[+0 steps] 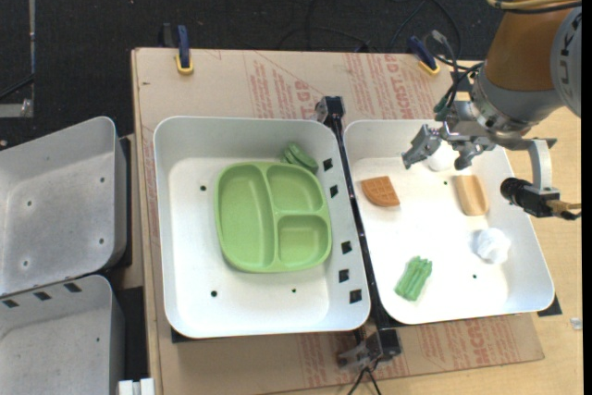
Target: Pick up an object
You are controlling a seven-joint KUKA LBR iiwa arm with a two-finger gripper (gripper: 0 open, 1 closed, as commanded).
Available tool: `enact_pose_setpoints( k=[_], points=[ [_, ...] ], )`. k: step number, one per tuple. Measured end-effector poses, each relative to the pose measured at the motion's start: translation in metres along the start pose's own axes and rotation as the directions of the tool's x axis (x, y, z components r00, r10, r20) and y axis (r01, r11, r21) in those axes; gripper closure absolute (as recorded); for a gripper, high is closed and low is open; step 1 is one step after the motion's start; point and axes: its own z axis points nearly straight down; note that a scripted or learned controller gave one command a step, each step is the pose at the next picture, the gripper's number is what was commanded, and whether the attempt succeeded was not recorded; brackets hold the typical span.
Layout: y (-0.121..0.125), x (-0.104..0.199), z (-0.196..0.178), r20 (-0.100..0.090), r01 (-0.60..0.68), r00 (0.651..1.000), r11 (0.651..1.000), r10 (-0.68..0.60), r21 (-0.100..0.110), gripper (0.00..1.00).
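Observation:
My gripper (437, 156) hangs over the back of the right bin (527, 291), its two fingers spread apart and open, with nothing visibly held between them. Just in front and to the left of it lies a brown toast-like piece (379, 191). A tan block (470, 195) lies just in front and to the right. A white crumpled object (491, 244) sits near the bin's right wall. A green ridged item (413, 278) lies near the front.
The left bin (185, 291) holds a green divided plate (274, 216) and a small green piece (300, 156) at its back right corner. A black divider (350, 217) runs between the bins. White trays (55, 199) lie off the bench at left.

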Motion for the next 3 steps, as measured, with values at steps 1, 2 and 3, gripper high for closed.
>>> enact_pose_setpoints(
  k=[1,2,3],
  points=[
    [0.002,0.0,-0.007,0.001,0.002,1.0,1.0,-0.002,-0.013,0.0],
    [0.0,0.006,0.056,0.0,0.001,1.0,1.0,-0.001,-0.007,0.0],
    [0.002,0.013,0.118,0.0,0.002,1.0,1.0,-0.002,-0.008,0.0]
  ],
)
